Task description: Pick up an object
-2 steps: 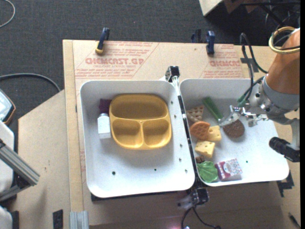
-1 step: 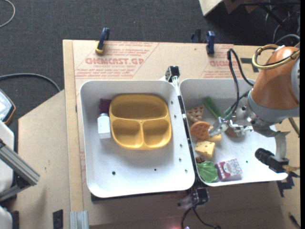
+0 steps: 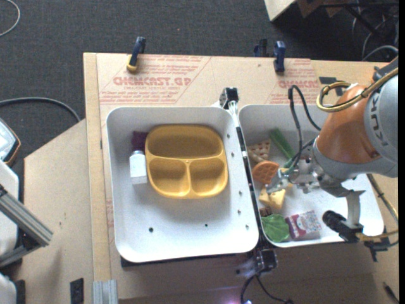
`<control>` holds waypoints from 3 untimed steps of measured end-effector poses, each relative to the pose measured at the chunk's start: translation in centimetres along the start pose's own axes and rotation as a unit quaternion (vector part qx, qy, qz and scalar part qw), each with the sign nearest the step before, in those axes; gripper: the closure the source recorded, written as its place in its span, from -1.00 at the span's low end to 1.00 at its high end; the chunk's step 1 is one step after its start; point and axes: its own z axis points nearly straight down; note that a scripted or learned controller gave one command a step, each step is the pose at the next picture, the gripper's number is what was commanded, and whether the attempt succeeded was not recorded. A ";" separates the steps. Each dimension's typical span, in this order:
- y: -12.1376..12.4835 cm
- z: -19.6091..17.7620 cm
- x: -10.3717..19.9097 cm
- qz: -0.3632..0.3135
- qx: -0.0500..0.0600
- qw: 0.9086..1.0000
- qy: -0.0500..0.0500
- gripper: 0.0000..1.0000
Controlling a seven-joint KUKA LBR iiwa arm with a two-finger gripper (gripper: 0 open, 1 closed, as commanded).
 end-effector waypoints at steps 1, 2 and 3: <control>0.2 1.0 0.2 0.000 -0.006 1.000 0.001 -1.00; 0.4 -0.1 0.1 0.001 -0.009 1.000 0.000 1.00; 0.2 -4.6 -0.4 0.000 -0.007 1.000 -0.003 1.00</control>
